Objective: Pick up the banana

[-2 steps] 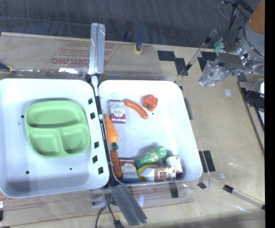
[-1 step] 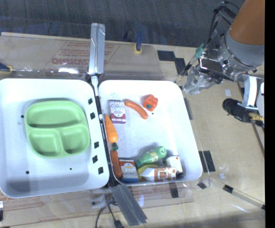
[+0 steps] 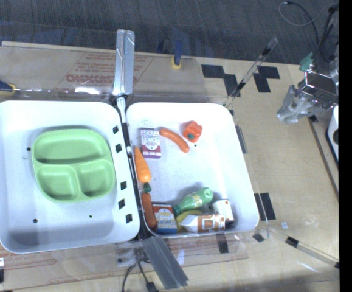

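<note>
A yellowish curved piece [image 3: 183, 213], which looks like the banana, lies in the front of the right bin [image 3: 239, 163]. It is mostly covered by a green bottle [image 3: 194, 199] and wedged among small packages. My gripper [image 3: 292, 109] hangs far to the right, outside the bins and over the bare bench beyond the right bin's back corner. It is well apart from the banana and touches nothing in the bins.
The right bin also holds a dark red box [image 3: 150, 142], an orange sausage [image 3: 174, 140], an orange pepper [image 3: 191, 131], a carrot [image 3: 141, 166] along the left wall, and cartons [image 3: 207, 222] at the front. A green divided plate [image 3: 74, 171] sits in the left bin [image 3: 11, 224].
</note>
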Robot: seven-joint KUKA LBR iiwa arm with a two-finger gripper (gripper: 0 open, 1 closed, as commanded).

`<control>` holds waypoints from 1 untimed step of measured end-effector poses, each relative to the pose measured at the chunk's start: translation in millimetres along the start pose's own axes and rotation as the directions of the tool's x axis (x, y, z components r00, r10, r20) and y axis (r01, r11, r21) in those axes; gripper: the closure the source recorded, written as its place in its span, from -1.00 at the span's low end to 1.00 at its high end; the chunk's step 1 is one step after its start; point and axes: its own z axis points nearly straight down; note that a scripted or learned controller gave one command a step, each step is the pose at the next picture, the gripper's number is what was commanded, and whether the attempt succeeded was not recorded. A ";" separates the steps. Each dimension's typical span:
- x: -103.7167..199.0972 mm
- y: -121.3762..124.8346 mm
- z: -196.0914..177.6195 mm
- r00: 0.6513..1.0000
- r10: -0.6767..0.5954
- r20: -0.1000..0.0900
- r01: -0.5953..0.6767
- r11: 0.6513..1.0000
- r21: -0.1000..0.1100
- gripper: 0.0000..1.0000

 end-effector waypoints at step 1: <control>34.2 -6.0 44.2 0.999 -0.048 0.001 0.048 0.999 0.003 1.00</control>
